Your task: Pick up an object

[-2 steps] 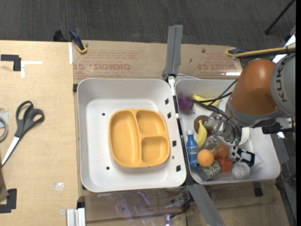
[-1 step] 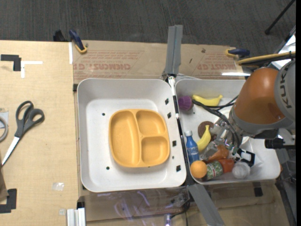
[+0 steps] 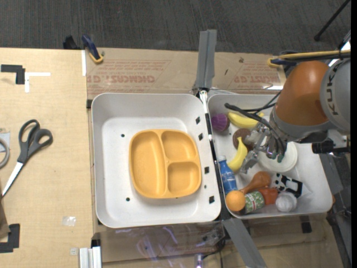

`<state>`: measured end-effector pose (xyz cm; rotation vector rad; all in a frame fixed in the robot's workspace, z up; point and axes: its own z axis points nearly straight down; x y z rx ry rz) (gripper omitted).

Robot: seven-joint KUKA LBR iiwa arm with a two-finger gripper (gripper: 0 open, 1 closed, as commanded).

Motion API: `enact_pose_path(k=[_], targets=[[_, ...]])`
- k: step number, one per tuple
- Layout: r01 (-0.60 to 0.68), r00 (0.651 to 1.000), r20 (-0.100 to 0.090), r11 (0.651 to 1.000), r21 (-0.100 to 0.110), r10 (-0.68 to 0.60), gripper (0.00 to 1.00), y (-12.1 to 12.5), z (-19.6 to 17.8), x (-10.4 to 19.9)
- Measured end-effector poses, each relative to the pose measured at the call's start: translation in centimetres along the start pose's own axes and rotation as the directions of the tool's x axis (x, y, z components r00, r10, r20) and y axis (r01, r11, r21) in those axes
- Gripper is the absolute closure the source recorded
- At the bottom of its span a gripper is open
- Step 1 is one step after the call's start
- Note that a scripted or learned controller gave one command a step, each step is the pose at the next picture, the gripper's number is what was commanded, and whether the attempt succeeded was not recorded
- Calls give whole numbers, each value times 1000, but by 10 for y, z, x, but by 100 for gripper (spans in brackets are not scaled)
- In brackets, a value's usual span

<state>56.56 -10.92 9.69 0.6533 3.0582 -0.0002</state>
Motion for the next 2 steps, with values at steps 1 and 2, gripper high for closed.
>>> enact_pose_path(k=[1,2], targets=[[194,981,0,981,0,-194,0,-4,0,-30],[33,999,-1,999,0,-33,0,9,0,-13]])
